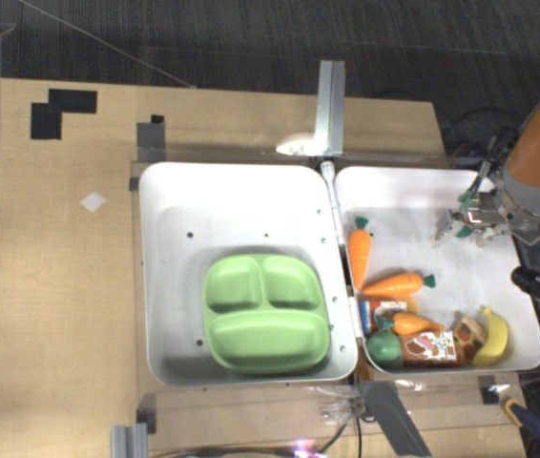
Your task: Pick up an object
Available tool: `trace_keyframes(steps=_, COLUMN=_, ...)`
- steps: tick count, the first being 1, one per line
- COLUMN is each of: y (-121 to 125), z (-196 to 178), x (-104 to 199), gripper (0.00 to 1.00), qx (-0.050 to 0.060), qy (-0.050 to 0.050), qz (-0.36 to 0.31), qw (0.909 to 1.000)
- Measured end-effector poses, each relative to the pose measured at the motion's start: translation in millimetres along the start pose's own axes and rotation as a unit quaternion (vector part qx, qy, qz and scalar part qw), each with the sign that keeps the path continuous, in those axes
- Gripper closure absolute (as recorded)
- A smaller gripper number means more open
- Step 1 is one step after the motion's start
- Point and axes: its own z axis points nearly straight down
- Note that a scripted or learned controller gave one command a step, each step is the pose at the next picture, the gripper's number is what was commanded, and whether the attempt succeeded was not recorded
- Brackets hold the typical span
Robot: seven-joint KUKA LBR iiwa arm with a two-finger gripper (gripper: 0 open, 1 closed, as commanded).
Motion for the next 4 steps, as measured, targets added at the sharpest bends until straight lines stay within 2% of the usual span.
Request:
trace_keyframes(steps=1, y=31.0, z=21.5, x=6.7, gripper=0.00, qx=-0.003, qy=-0.001, qz=-0.020, qw=0.9998)
trace_keyframes(steps=2, y=70.1, z=22.2, x=8.4, gripper=0.00, qx=0.001, qy=0.001, qz=0.017, qw=0.9999)
trace_keyframes(steps=3, y=61.4, z=23.1, x=8.0, gripper=0.00, qx=-0.002, qy=0.000, qz=0.006, qw=1.0000)
trace_keyframes(steps=4, y=65.0, z=8.2, x=9.4, gripper=1.00, qx=-0.006, qy=-0.002, qz=0.002, qw=1.0000)
